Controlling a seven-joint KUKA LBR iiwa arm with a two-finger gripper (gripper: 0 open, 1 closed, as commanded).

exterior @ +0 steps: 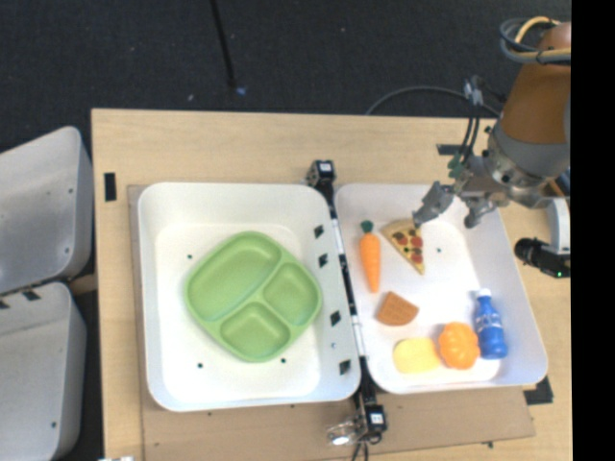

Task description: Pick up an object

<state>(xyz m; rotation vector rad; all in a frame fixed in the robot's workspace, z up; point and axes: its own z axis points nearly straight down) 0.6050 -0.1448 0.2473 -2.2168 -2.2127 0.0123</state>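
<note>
The right bin (500, 257) holds a carrot (370, 260), a pizza slice (407, 243), a brown wedge (395, 309), a yellow piece (415, 355), an orange fruit (458, 345) and a blue bottle (489, 325). My gripper (455, 209) hangs open over the bin's far part, just right of the pizza slice. One finger (433, 203) slants toward the slice, the other finger (478, 210) stands to its right. Nothing sits between them.
The left bin (154, 257) carries a green divided plate (254, 295). A ridge with black clips (338, 286) separates the bins. The arm's orange band (534, 104) rises at the far right. Grey chair parts (38, 257) stand left of the bench.
</note>
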